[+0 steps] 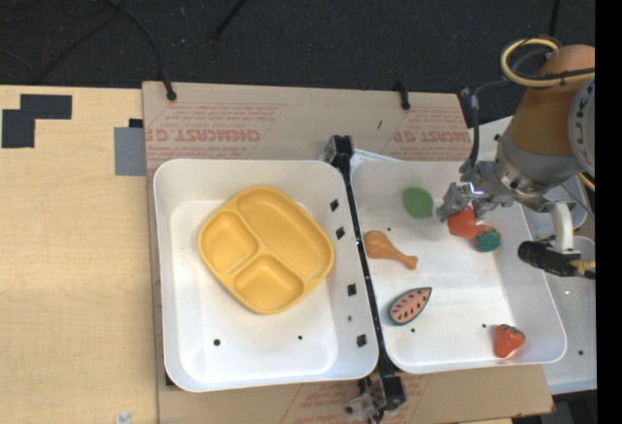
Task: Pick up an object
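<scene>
Arm: reaches in from 3 o'clock, its wrist over the right bin (544,339), in that bin's upper right part.
Gripper (465,210): low over the red toy (463,223); the fingertips are too small and dark to read, so I cannot tell whether they are spread or pinching it.
Red toy: a small red-orange lump right under the gripper, with a green piece (487,239) touching it at 4 o'clock, perhaps its leafy end.
Handling, as a guess: looks like light, stiff plastic play food, smooth and likely slippery, not fragile. Best taken across the narrow red body rather than the green end.
Green ball (419,202): at 9 o'clock from the gripper, near but apart; a rounded shape that could roll out of a pinch.
Chicken leg (389,249): toward 8 o'clock, close to the bin divider; the thin shank would suit a grip.
Watermelon slice (410,304): at 7 o'clock, lying flat, hard to get under.
Strawberry (508,340): at 5 o'clock, in the bin's lower right corner.
Yellow plate (266,249): a three-part dish in the left bin (185,335), well apart at 9 o'clock.
</scene>
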Action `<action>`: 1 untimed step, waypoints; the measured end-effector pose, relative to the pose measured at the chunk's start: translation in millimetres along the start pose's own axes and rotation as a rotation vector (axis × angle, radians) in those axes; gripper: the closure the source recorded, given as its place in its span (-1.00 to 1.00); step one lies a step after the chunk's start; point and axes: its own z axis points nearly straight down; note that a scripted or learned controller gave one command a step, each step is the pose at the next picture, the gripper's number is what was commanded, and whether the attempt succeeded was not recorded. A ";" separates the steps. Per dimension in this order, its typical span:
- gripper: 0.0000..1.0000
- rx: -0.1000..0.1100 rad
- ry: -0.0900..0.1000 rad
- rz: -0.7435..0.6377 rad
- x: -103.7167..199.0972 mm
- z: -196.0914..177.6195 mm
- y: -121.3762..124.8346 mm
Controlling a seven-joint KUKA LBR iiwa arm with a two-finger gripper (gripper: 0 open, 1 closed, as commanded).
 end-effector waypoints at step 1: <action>1.00 0.001 0.001 -0.001 6.4 -47.4 -4.6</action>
